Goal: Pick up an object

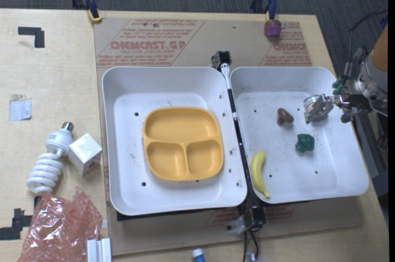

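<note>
The hand [318, 108] is seen over the upper right part of the right bin [345, 188] — whether its fingers are apart or together cannot be told. Nothing is shown clamped in it. A brown object [284, 116] lies just left of it, a green object [304, 143] below, and a banana [258, 173] near the bin's lower left corner. A yellow divided tray [183, 143] sits in the left bin [120, 131].
</note>
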Robot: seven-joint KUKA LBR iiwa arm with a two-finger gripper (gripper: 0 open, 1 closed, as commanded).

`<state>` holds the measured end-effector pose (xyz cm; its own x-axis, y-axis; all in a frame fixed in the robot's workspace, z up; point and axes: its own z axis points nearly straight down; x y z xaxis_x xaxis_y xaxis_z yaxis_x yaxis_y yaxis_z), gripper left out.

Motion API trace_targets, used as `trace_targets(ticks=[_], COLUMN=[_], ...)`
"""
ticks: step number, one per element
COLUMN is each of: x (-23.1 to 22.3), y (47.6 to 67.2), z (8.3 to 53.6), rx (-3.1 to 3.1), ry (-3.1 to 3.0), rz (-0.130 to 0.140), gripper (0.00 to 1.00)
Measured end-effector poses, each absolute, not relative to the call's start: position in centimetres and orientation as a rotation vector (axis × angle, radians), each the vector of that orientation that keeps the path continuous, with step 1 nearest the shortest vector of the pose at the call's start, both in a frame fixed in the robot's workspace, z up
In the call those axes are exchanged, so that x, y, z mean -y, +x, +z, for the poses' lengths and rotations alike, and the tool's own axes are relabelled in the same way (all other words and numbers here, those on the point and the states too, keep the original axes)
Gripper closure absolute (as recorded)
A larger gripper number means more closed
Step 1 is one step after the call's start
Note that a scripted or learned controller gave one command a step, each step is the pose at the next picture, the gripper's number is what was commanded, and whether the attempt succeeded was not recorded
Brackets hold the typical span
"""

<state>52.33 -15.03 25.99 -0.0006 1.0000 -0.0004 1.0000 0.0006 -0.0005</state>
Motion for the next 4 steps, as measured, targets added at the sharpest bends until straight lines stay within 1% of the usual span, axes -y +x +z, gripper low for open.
trace_targets(ticks=[1,2,3,4], x=[10.6,10.1,10.2,9.3], y=[55.1,51.2,51.3,56.9], z=[11.1,9.2,10.2,12.9], rx=[2.220,2.220,2.219,2.224], ry=[-2.222,-2.223,-2.226,-2.221], rz=[0.001,0.000,-0.001,-0.001], gripper=[0.00,0.00,1.00,1.00])
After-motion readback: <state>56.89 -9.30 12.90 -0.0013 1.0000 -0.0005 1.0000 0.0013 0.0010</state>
